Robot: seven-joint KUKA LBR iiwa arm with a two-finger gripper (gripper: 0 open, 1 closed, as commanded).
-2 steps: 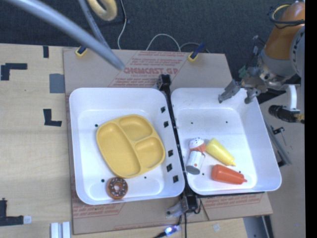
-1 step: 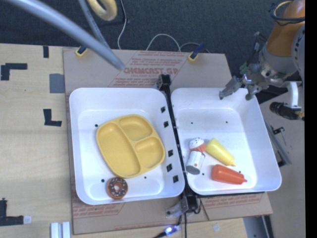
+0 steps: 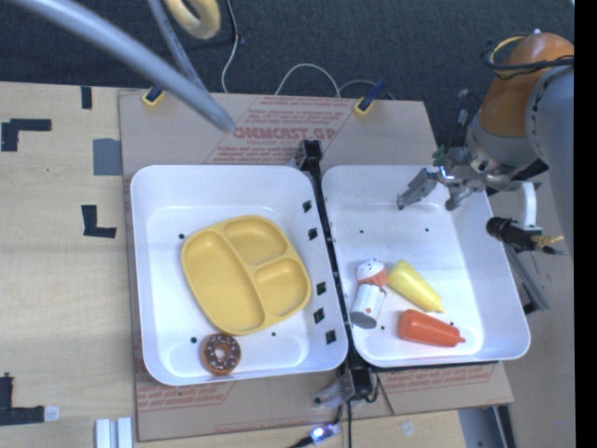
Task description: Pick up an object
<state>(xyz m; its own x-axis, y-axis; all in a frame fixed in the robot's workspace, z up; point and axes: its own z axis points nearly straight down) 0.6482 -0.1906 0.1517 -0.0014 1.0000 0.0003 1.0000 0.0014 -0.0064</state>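
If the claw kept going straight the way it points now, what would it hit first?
The claw hangs over the far end of the right bin, pointing down and toward the divider. Continuing, it would probably meet bare bin floor first. The yellow bottle lies nearer the camera, seemingly off that line; depth is unclear.

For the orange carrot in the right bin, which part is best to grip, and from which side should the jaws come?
Probably the thick middle of the orange carrot, coming straight down with the jaws across its short width. It lies flat, lengthwise across the right bin, tapering rightward. The yellow toy sits close above it, so stay toward the thick left half.
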